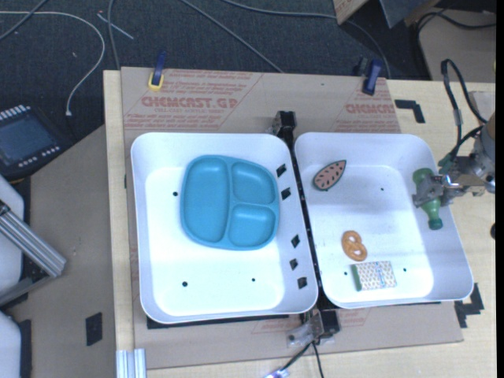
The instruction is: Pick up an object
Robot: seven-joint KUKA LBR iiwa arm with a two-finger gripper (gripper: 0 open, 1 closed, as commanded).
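Note:
The right bin (394,152) holds three small objects. A brown, leaf-shaped piece (330,176) lies near its back left. An orange pretzel-shaped piece (354,246) sits lower in the middle, and a flat patterned rectangle (372,275) lies near the front wall. My gripper (430,198), grey with green tips, hangs over this bin's right rim, well right of all three objects. Nothing is visibly held in it.
A blue divided plate (230,201) lies in the left bin (157,235). A black hinge strip (293,211) runs between the two bins. Cables (457,93) hang near the arm at the right. Cardboard (236,101) covers the bench behind the bins.

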